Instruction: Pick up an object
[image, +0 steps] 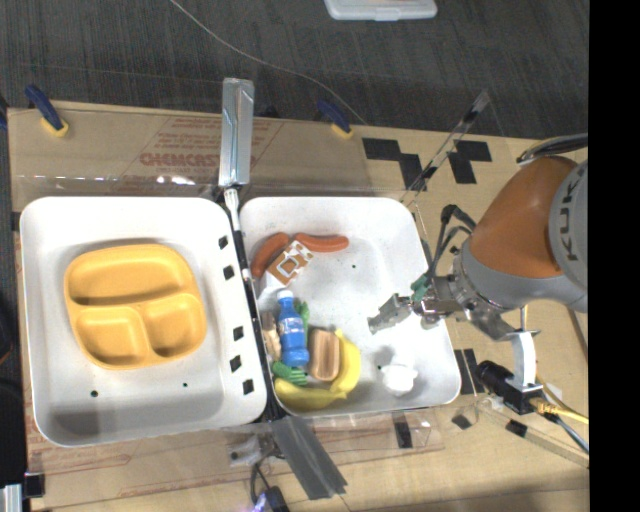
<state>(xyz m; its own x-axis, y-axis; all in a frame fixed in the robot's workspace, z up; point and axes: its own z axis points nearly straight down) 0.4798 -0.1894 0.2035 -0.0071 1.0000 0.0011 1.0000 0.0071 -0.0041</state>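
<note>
Gripper (385, 318), finger state indeterminate, hung at frame centre-right; white cup (398, 377) lay just below it in right bin (395, 215).

— What surrounds the bench? 
— Dark grey carpet (120, 45), crossed by a thin pale cable (262, 62); a clear plastic lid (381, 9) lies at the top edge. 
— And the bench itself? 
— Brown cardboard sheeting (290, 140) with red print, held by blue clamps (46, 108), with black markers (425, 157) on its right side.
</note>
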